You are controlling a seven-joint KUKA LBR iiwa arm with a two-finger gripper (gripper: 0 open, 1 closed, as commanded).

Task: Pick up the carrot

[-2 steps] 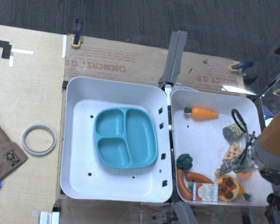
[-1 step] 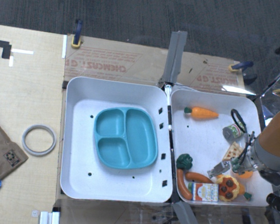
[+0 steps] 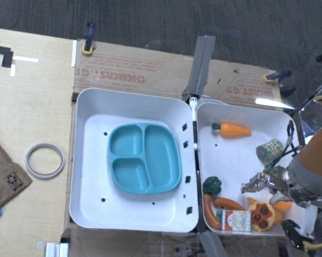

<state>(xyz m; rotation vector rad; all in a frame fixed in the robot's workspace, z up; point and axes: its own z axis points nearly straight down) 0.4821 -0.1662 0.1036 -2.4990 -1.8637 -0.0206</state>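
While the orange plastic carrot with a green leafy tip [image 3: 231,129] lies loose near the far wall of the right-hand shallow white bin [image 3: 241,113], the two-finger metal gripper [image 3: 261,181] hangs low over that bin's right side, well apart from it. The carrot sits up and to the left of the gripper, its long axis running roughly left-right across the view, green end to the left. Whether the jaws stand apart or together I cannot tell; nothing visibly sits between them. A green can [image 3: 269,149] stands between gripper and carrot, so it may obstruct the reach.
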